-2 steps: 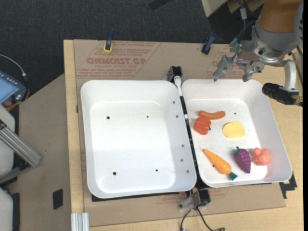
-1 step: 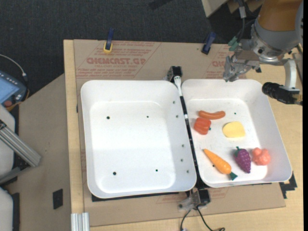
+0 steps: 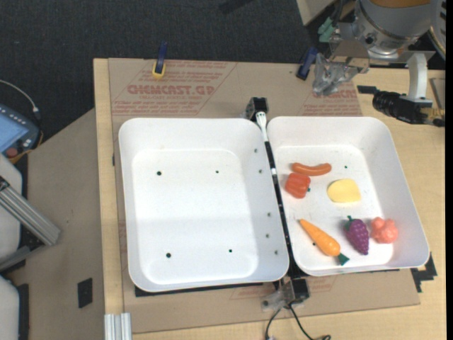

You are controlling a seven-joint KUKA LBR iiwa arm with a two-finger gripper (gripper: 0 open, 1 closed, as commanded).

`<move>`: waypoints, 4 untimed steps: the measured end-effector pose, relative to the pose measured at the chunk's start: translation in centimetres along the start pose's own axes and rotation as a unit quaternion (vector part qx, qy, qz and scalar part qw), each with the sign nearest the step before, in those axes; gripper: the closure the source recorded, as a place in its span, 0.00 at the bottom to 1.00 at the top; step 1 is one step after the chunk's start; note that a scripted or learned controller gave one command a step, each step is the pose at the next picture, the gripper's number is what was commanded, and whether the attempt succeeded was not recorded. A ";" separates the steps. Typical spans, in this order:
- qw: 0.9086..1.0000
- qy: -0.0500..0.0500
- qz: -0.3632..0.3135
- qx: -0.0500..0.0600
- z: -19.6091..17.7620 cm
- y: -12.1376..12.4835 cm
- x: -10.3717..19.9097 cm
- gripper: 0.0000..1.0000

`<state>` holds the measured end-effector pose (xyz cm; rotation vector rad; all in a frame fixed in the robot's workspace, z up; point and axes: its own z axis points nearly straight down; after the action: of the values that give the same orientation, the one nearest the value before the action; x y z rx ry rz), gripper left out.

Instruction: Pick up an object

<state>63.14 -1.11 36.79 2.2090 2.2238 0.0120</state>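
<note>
6 toy foods lie well below the claw (image 3: 333, 80), all apart from it: a sausage (image 3: 311, 168) nearest, lying flat; a red pepper (image 3: 297, 185) beneath that; a yellow lemon (image 3: 343, 191); an orange carrot (image 3: 320, 239) slanted; purple grapes (image 3: 357, 235); a pink fruit (image 3: 384, 230) farthest.

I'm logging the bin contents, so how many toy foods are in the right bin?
6, none seemingly hidden: a sausage at the top, a red pepper below it, a yellow piece mid-bin, a carrot, purple grapes and a pink fruit along the near side.
</note>
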 end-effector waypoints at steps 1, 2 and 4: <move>1.000 0.001 0.000 0.001 -7.0 -2.0 6.0 1.00; 1.000 0.000 0.002 0.010 0.2 -3.1 8.5 1.00; 1.000 0.000 0.004 0.007 2.2 -7.7 9.5 1.00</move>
<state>55.44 8.31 34.51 2.2261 2.2212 -0.0051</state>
